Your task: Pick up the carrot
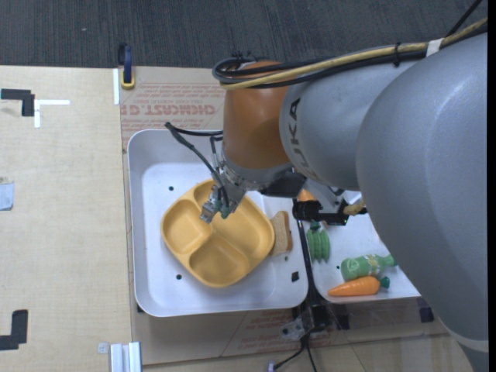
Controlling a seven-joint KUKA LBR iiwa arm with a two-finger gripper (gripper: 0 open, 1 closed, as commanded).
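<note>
Gripper (216,205) sits over the yellow divided plate (217,242) in the left bin (155,285), above its upper compartments. Can't tell how far it's open; nothing visibly held. Carrot (356,287) is well off to the gripper's lower right, in the other bin, lying just below the green bottle (364,266).

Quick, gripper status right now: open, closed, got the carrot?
Gripper: open or shut cannot be told; it sits over the yellow plate in the left bin. The carrot lies in the right bin, not held.
</note>
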